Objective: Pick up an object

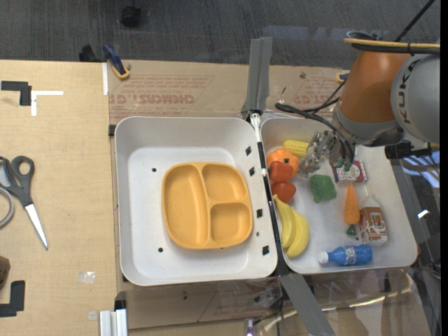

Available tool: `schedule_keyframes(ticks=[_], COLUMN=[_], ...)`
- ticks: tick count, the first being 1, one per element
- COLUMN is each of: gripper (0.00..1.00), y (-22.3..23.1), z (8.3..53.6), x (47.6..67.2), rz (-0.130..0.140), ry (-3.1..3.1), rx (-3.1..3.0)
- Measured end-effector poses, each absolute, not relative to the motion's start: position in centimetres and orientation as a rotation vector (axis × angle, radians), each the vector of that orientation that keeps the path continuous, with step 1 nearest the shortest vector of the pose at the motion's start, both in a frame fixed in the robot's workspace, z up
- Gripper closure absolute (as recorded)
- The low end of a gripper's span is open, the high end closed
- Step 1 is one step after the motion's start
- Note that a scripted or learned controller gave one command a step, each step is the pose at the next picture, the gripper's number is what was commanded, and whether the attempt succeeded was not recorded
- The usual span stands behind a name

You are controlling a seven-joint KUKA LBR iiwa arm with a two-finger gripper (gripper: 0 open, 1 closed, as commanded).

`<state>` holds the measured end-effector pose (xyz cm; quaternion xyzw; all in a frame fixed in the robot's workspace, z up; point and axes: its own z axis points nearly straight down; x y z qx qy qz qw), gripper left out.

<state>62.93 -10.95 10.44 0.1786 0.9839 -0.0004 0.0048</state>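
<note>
Hand (323, 152) low in right bin (399, 257), upper right of frame, over gap between corn (295, 146) and green piece (323, 187). Cannot tell how far open; nothing seen in grip. Pick not done: banana (294, 229), carrot (351, 203), bottle (348, 255), carton (373, 225) all lying loose. Left bin holds yellow tray (207, 205). "KUKA" readable on arm; mirrored print on cardboard, unreadable.

We see two white bins (133, 208); the left one carries a yellow-orange divided plate (207, 205). The right one shows yellow bananas (294, 229), a green pepper (323, 187), an orange carrot (351, 204) and a blue bottle (348, 256) with a white cap.
</note>
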Motion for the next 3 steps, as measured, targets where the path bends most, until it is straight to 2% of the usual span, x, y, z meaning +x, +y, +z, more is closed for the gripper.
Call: schedule_keyframes(ticks=[1, 2, 3], gripper=[1.0, 1.0, 1.0], y=[-17.4, -16.5, -8.0], z=[17.1, 9.2, 19.2], x=[60.1, 50.8, 52.4], rz=[-0.001, 0.0, 0.001], ry=[3.003, 3.032, 3.033], rx=[0.904, 0.819, 0.806])
